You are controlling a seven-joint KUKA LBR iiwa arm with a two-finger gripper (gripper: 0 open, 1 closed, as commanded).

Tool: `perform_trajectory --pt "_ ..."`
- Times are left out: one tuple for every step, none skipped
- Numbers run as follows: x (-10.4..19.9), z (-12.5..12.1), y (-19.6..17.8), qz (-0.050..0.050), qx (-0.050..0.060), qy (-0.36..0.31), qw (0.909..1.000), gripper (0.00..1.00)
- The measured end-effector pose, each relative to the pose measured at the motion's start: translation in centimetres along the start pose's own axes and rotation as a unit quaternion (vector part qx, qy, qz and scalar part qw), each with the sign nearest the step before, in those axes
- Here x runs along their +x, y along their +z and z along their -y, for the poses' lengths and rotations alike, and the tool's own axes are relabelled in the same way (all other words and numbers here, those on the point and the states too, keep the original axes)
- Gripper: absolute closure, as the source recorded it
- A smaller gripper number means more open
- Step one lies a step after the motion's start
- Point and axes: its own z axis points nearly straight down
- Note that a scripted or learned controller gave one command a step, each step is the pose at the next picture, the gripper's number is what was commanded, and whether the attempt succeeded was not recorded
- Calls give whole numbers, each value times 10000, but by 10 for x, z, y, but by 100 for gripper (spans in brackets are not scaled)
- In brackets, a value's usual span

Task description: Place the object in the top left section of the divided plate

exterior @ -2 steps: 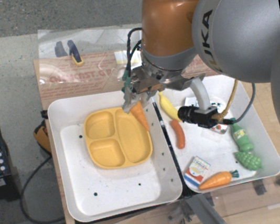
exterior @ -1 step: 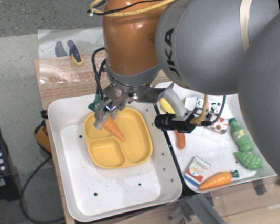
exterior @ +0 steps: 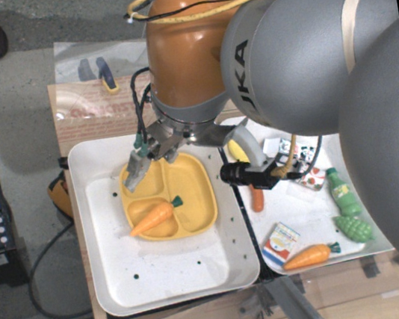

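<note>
Grey concrete floor surrounds the bench, which bears two white bins: the left bin holds a yellow divided plate, the right bin a scatter of toys. Seen from above, a toy carrot lies on the plate, across its lower left part with the green top toward the middle ridge; whether it counts as inside the top left section I cannot tell from this slant.

The gripper hangs over the plate's upper left rim, fingers pointing down and left, with nothing visible between them; how far apart they stand is hard to judge.

My reading is that the placing step is at or near its end. If the carrot sits too low, the next move calls for regrasping it and shifting it upward.

The arm comes in from the right, its orange band above the wrist, tilted steeply down.

A second carrot, a small box and a green bottle lie in the right bin.
</note>
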Motion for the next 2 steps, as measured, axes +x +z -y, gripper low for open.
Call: perform_trajectory --pt "-30 -6 -264 9 -38 -182 9998 0" --pt "-37 -76 -260 26 -33 -2746 9616 0"
